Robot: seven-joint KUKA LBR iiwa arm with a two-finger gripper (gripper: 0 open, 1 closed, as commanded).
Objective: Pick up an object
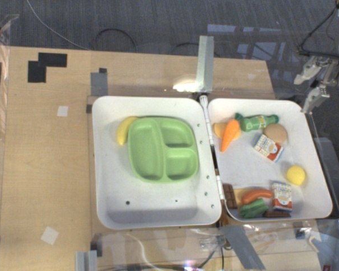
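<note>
A: Where did the gripper (315, 86) sit?

B: At the right bin's (313, 151) far right corner, above the rim, well apart from the toys. I couldn't tell whether it was released or clenched; nothing showed in it.

A: What looked easiest to take?

B: The carrot (230, 135), lying in the right bin's far left part, touching the green bottle (256, 121). It looked like light, stiff plastic, probably slippery; I'd have pinched its thick end across the width.

A: And the count?

B: In the right bin: one carrot, one bottle, two small cartons (268, 148), one lemon (295, 175). In the left bin (104, 151): one green tray (163, 149) and one banana (123, 130) touching its edge.
</note>
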